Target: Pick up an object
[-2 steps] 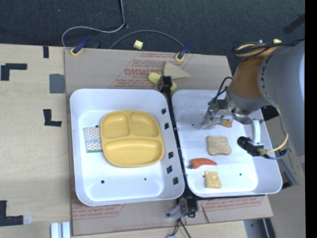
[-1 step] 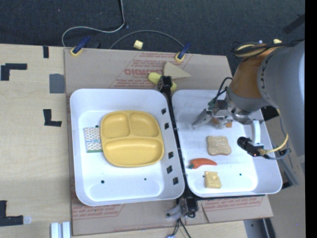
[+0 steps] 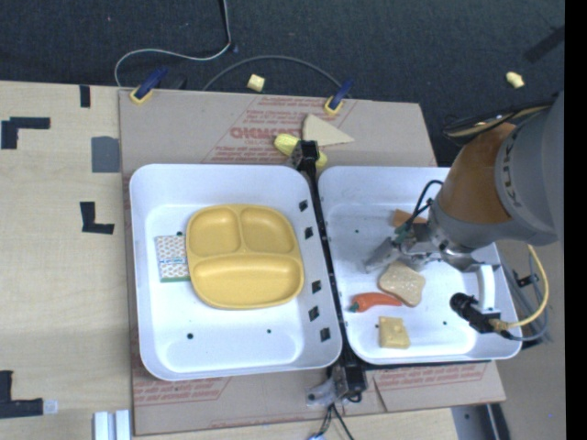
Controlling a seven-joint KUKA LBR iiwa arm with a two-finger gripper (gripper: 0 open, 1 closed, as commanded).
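Note:
The right bin [image 3: 459,186] holds several small objects. A tan bread-like piece [image 3: 404,284] lies in its middle, with an orange-red carrot-shaped piece [image 3: 376,301] just to the left below it. A pale yellow block [image 3: 394,333] rests near the bin's front wall. A small orange-brown piece [image 3: 401,217] sits further back. My gripper [image 3: 379,258] reaches in from the right and hangs low over the bin floor, just up and left of the tan piece and close to it. Nothing is visibly held.
The left bin [image 3: 147,191] holds a yellow divided plate [image 3: 246,255] and a small checkered card [image 3: 171,257] at the plate's left edge. A black divider [image 3: 316,246] runs between the bins. The arm's body covers the right bin's right side.

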